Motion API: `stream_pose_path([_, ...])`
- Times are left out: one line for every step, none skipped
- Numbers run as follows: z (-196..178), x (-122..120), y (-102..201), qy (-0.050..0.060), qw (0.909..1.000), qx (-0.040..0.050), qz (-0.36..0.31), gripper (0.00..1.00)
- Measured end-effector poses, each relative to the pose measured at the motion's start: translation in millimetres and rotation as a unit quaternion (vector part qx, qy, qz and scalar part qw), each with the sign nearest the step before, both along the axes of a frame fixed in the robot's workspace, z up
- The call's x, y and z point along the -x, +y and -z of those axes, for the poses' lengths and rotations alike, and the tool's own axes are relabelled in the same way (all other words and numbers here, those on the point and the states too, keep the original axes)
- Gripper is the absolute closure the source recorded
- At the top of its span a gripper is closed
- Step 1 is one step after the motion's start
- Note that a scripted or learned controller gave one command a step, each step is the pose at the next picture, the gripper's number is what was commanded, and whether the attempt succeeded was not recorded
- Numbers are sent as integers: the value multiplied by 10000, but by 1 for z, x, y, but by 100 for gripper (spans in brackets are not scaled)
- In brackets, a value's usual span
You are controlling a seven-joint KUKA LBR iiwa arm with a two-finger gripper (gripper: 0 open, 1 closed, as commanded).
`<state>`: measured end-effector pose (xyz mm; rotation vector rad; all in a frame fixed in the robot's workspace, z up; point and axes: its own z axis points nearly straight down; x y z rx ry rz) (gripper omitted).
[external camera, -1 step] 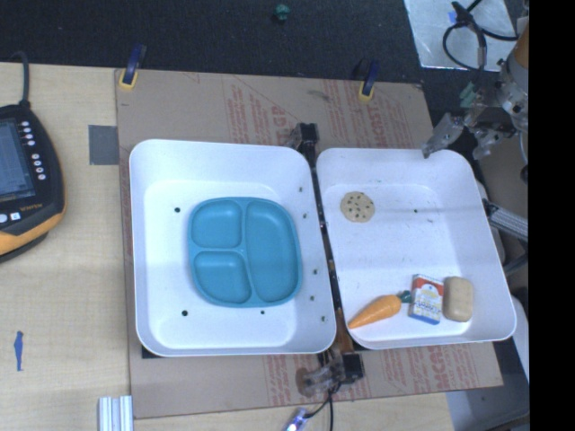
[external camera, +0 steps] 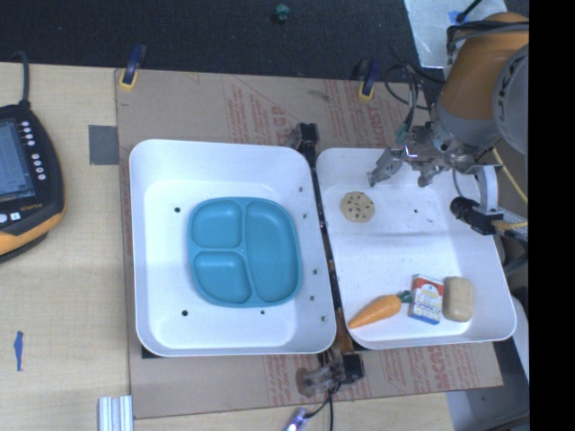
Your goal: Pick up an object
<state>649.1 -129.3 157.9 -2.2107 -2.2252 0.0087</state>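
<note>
While the grey-and-orange arm is running off the right edge, its fingers (external camera: 406, 171) are hanging spread, gripping nothing, above the round brown cookie (external camera: 358, 207).

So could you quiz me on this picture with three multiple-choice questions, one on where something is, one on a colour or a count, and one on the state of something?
1. Where does the cookie lie?
A. On the blue plate
B. In the right bin, near its upper left
C. On the bench outside the bins

2. What colour is the divided plate in the left bin?
A. Blue
B. Red
C. Yellow

3. How do the fingers of the gripper stand?
A. Shut on the carrot
B. Shut on the cookie
C. Spread apart with nothing between them

Answers:
1 B: the cookie sits on the white floor of the right bin, close to the dividing edge.
2 A: the three-part plate is light blue.
3 C: the fingers are spread above the bin's far end, while the carrot lies at the near edge.
</note>
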Motion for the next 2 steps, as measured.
stream_pose_path([38,-7,35,-3,10000,6,-2,0])
stream_pose_path([67,-7,37,1,10000,8,-10,0])
